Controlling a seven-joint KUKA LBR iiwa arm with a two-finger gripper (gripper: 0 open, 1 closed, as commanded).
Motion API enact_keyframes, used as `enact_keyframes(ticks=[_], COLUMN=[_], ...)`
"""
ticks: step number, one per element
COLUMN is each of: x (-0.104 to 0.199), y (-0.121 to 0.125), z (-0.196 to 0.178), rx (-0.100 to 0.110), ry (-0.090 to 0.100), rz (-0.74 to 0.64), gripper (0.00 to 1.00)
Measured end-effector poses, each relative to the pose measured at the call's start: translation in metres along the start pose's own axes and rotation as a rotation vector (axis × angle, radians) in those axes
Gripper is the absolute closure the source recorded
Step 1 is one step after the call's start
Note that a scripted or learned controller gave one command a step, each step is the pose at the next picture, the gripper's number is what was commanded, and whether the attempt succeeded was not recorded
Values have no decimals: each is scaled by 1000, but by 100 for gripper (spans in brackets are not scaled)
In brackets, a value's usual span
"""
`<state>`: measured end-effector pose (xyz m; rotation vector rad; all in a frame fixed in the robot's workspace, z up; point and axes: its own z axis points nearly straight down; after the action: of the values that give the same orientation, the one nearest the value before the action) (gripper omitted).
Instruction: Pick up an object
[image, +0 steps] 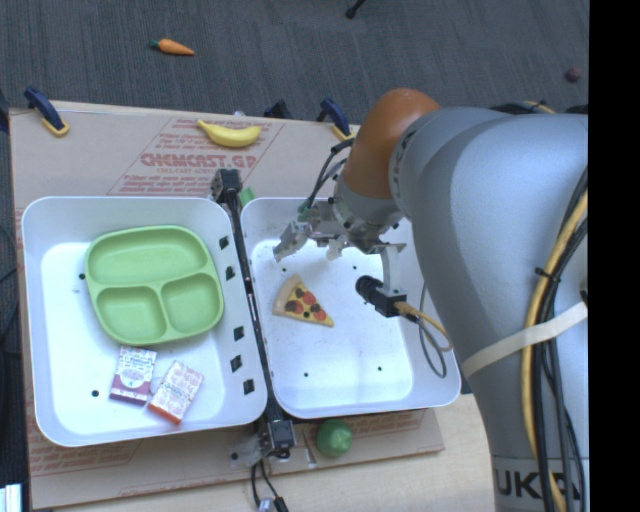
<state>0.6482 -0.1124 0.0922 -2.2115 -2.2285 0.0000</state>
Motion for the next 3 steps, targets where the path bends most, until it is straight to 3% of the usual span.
enact_keyframes(ticks=[1, 2, 3], x=[-1, 0, 0], y=[0, 0, 1], z=[-10, -10, -21], rx=[1, 2, 2], ry=[0, 0, 1], rz=[-3, -4, -8], gripper=[100, 0, 100])
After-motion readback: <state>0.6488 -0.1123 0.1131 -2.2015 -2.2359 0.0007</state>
